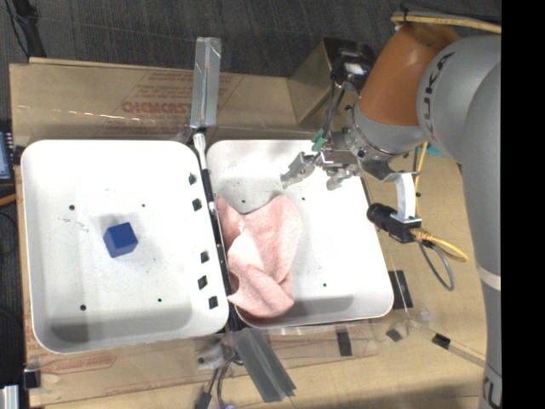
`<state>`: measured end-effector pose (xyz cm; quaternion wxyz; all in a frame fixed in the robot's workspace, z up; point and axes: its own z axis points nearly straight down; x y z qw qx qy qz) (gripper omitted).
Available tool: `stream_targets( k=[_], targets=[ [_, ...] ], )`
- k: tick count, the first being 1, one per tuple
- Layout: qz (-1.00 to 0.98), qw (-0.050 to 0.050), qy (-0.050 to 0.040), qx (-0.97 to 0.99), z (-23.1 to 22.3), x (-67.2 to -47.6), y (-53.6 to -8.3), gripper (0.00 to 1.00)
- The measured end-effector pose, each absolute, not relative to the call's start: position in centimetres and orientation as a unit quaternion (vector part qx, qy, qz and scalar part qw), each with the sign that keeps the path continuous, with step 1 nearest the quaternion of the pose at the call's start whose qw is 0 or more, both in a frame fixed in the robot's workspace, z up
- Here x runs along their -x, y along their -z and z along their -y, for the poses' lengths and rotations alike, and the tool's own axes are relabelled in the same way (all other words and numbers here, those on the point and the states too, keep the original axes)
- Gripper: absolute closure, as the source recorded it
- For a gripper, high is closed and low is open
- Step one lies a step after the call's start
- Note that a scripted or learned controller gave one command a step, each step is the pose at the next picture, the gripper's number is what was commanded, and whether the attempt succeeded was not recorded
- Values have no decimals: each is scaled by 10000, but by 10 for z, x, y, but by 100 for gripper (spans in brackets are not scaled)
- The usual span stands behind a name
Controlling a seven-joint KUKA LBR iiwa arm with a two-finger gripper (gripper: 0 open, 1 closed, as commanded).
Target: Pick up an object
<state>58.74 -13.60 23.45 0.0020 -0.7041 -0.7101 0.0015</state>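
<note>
We are seeing a blue cube [121, 239] sitting in the left bin [51, 313], a pink cloth [262, 254] lying crumpled against the left wall of the right bin [358, 271], and the gripper [308, 167] hovering above that bin's far end, jaws spread and holding nothing.

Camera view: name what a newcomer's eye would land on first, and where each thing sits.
First the big grey arm with its orange band, reaching in from the right, its hand above the far part of the right bin. Next the crumpled pink cloth along that bin's left side. Then the small blue cube, alone in the left bin.
</note>
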Motion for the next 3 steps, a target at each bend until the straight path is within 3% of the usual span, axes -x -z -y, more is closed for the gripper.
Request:
stream_targets(
  k=[1, 2, 3],
  targets=[
    [7512, 6, -6, 6601, 155, -588, -92, 0],
    [7529, 12, -15, 6582, 155, -588, -102, 100],
    [7465, 8, -6, 6654, 33, -554, -192, 100]
  ],
)
